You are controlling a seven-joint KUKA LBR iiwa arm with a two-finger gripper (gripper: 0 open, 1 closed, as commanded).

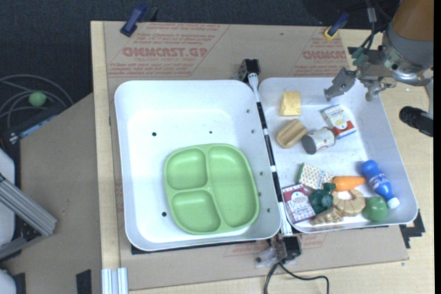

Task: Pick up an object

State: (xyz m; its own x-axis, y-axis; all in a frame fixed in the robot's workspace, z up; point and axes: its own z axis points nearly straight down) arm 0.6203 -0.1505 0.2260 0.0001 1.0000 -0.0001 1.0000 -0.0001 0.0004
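Nearest me, toys crowd the right bin (403, 169): a blue bottle (377, 180), an orange carrot (348, 183). Farther back, my gripper (358, 82) hangs with fingers spread, holding nothing, above a small carton (338, 120). Picking remains undone.

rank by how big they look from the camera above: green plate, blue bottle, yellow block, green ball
1. green plate
2. blue bottle
3. yellow block and green ball, which look too alike to rank
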